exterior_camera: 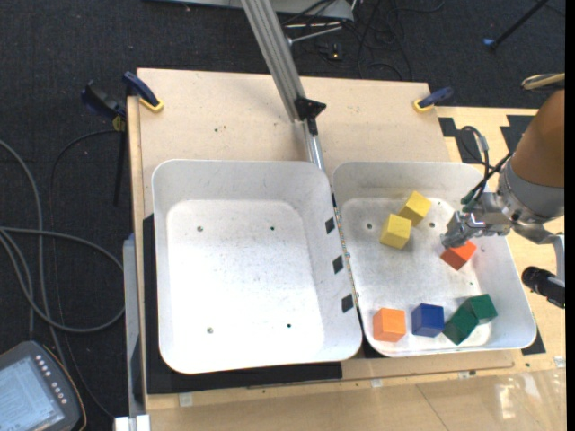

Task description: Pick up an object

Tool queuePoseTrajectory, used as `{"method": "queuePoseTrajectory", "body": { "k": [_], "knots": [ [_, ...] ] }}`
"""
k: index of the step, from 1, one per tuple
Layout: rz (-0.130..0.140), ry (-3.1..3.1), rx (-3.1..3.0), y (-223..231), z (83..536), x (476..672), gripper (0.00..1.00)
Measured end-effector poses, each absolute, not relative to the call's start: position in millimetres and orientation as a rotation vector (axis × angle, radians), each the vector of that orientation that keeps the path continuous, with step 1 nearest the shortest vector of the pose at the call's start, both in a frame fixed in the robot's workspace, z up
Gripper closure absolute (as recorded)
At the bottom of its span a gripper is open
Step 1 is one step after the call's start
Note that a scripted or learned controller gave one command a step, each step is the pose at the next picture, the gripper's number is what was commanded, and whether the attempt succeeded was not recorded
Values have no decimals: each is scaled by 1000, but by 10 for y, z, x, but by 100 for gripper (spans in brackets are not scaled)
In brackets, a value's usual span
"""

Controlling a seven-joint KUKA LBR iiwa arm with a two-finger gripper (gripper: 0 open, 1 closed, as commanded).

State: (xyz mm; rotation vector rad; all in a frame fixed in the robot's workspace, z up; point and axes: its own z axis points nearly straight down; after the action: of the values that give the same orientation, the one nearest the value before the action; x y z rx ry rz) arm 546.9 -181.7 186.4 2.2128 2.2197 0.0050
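Observation:
My gripper (456, 238) hangs low in the right bin (512, 268), reaching in from the right. A red block (460, 256) lies directly under its tip, touching or nearly touching it, and part of the block is covered. Two yellow blocks (416, 206) (395, 231) sit to the gripper's left in the middle of the bin. Along the front wall lie an orange block (389, 323), a blue block (429, 320) and two green blocks (461, 325) (483, 308).
The left bin (180, 187) stands beside the right one, their walls meeting at the middle. A slanted metal pole (274, 48) runs down to the bins' back edge. Clamps (144, 92) (433, 98) grip the bench's far corners.

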Motion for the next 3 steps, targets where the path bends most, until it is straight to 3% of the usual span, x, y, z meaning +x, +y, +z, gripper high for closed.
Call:
{"method": "queuePoseTrajectory", "body": {
  "k": [1, 3],
  "knots": [
    [5, 2220, 2212, -1820, 2390, 5488, 100],
    [3, 2231, 2212, -623, 2307, 5630, 100]
  ]
}}
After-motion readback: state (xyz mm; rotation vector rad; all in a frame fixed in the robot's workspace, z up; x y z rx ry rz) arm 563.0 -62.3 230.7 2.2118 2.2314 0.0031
